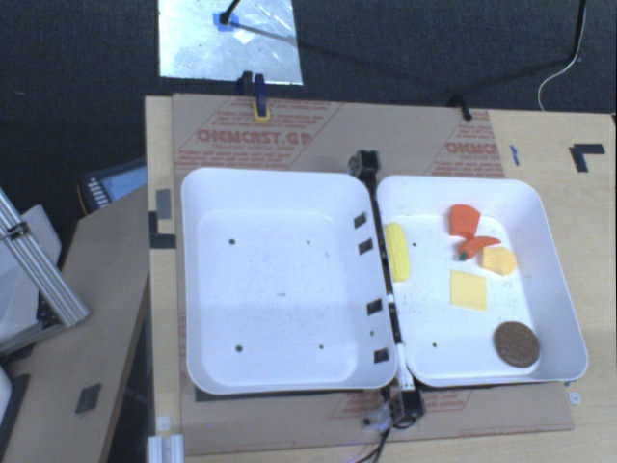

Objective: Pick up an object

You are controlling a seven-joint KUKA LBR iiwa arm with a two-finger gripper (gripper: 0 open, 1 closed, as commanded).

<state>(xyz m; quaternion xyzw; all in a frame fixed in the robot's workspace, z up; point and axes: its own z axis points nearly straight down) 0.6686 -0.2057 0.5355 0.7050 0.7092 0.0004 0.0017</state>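
The right bin [554, 258] holds several toy food pieces. A yellow corn cob [396, 251] lies along its left wall. An orange carrot-like piece [465, 226] sits near the back, with a small yellow-orange block [499, 260] just to its right. A flat yellow square [469, 290] lies mid-bin. A round brown patty [517, 343] rests at the front right corner.
The left bin [202, 258] sits beside the right one, joined by black clips [374, 307] along the shared edge. Both rest on a cardboard sheet [318, 133] on the bench. A metal plate [229, 27] lies on the dark floor behind.
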